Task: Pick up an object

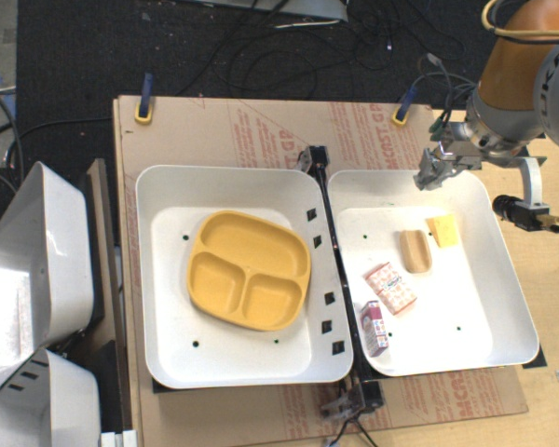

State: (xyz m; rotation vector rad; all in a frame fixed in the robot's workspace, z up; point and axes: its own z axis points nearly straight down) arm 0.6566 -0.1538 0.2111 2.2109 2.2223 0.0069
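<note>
approach step: gripper [435, 169] hovers over the right bin [503, 277] back rim, can't tell its state; next, descend onto the yellow block [443, 231].

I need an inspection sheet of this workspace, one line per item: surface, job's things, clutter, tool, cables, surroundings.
Surface: brown cardboard sheet bearing left white plastic bin and right white plastic bin.
Job's things: right bin holds tan rounded block, small yellow square, pink patterned box, small purple-white carton.
Clutter: yellow three-compartment tray in left bin.
Tool: two-finger tool over right bin's far edge, holding nothing seen.
Cables: black cables beyond the bench.
Surroundings: spare white bins at left.
</note>
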